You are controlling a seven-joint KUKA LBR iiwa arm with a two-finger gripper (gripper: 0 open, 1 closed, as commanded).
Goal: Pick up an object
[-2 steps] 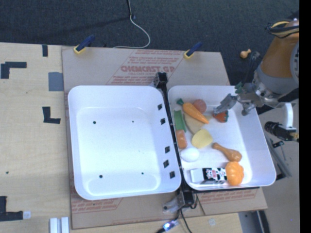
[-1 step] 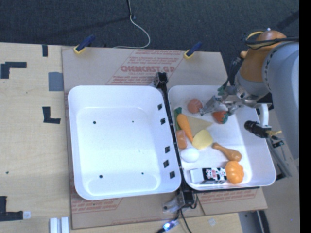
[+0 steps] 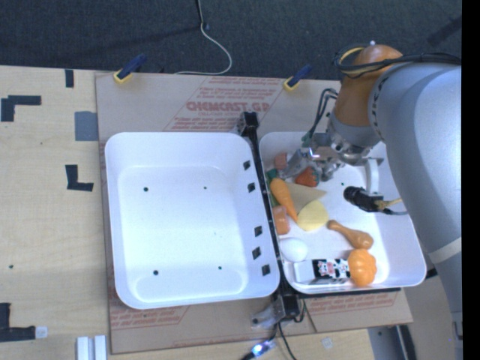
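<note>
My gripper (image 3: 313,163) is low over the far part of the right bin (image 3: 401,235), with the grey arm and its orange band coming in from the right. Directly under and in front of it lies a small red piece (image 3: 305,177), and a pinkish piece (image 3: 280,160) lies to its left. Nearby are an orange carrot (image 3: 283,194), a pale yellow wedge (image 3: 312,195) and a yellow lemon (image 3: 313,216). I see nothing lifted in the gripper.
Nearer the front of the right bin lie a brown drumstick (image 3: 351,235), a white egg (image 3: 294,250), a black-and-white carton (image 3: 330,270) and an orange pumpkin (image 3: 362,267). A black cable end (image 3: 360,197) hangs beside the gripper. The left bin (image 3: 120,201) adjoins across a black divider (image 3: 259,201).
</note>
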